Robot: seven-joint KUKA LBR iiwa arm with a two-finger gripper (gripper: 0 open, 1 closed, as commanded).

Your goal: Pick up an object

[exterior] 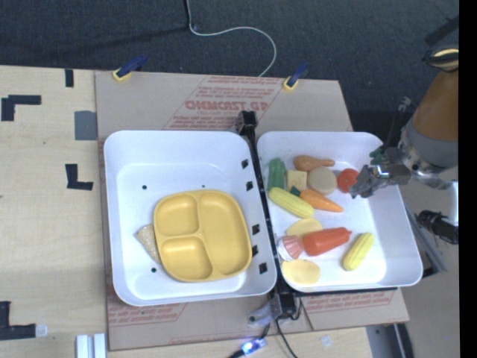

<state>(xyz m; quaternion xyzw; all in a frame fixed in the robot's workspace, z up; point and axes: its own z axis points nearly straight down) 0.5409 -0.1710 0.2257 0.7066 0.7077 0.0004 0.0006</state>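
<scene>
The right bin (387, 222) holds several toy foods: a green cucumber (276, 174), a carrot-like piece (313, 162), a beige round piece (322, 180), a red tomato (347, 179), an orange carrot (321, 201), a yellow corn cob (291, 202), a red pepper (325, 240), a second corn cob (358, 250) and a pale yellow piece (301, 271). My gripper (363, 183) hangs at the bin's right side, just right of the tomato. Nothing shows between its fingers.
The left bin (123, 200) holds a yellow divided plate (201, 234) with a tan piece (147, 237) tucked under its left edge. Both bins rest on cardboard (216, 103). A white cable (231, 32) loops across the dark floor behind.
</scene>
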